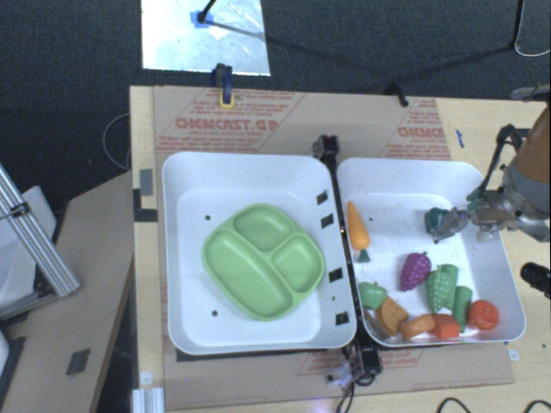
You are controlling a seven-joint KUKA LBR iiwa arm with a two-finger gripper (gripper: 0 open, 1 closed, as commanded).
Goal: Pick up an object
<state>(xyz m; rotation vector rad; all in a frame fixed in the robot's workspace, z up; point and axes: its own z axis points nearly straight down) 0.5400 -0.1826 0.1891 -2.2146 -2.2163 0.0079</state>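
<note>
Plastic toy food fills the right bin (504, 291): a purple grape bunch (414, 270) lies mid-bin, probably light, stiff and bumpy, best pinched across its middle. Above it, the gripper (441, 223) hovers; open or closed, I cannot tell.

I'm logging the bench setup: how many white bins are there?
2. The left bin holds a green divided plate; the right bin holds toy food such as purple grapes and a carrot. The gripper hangs over the right bin.
</note>
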